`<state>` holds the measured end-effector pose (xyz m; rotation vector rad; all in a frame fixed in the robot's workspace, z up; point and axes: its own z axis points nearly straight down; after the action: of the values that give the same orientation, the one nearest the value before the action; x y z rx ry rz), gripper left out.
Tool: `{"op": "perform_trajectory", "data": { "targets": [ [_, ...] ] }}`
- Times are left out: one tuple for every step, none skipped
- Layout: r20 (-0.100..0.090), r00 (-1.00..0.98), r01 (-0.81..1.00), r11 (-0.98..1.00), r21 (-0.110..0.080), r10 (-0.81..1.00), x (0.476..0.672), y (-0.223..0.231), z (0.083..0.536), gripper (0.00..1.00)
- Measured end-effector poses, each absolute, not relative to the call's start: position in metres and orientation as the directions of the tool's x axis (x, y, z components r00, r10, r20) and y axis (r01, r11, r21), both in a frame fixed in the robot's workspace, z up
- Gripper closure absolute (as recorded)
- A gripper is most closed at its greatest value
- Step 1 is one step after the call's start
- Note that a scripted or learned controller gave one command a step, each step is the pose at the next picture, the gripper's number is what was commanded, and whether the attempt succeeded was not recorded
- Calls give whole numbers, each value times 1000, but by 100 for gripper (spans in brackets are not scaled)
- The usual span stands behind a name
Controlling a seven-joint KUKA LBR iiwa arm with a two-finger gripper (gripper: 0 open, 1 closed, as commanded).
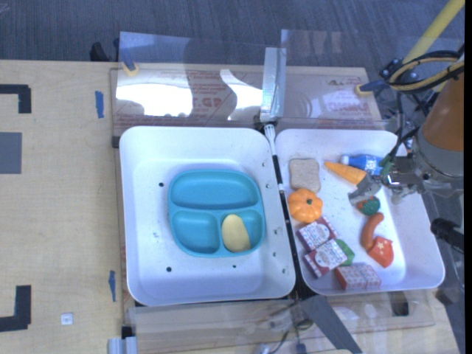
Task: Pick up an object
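My gripper hangs low over the right bin, reaching in from the right edge. Just under it lies a small green and red piece. A carrot and a blue tube lie just to its upper left. Below it are a red sausage-like piece and a red strawberry-like piece. An orange pumpkin and a slice of toast sit nearer the bin's left wall. Nothing is seen held.
Three red and white cartons lie at the front of the right bin. The left bin holds a blue divided plate with a yellow lemon-like piece in its front right compartment. A clear wall stands behind the bins.
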<state>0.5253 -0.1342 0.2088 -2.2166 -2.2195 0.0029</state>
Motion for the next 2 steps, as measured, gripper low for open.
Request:
{"op": "perform_trajectory", "data": {
  "targets": [
    [1, 179, 984, -179, 4, 984, 582, -174, 87, 0],
    [0, 181, 984, -181, 6, 984, 582, -175, 98, 100]
  ]
}}
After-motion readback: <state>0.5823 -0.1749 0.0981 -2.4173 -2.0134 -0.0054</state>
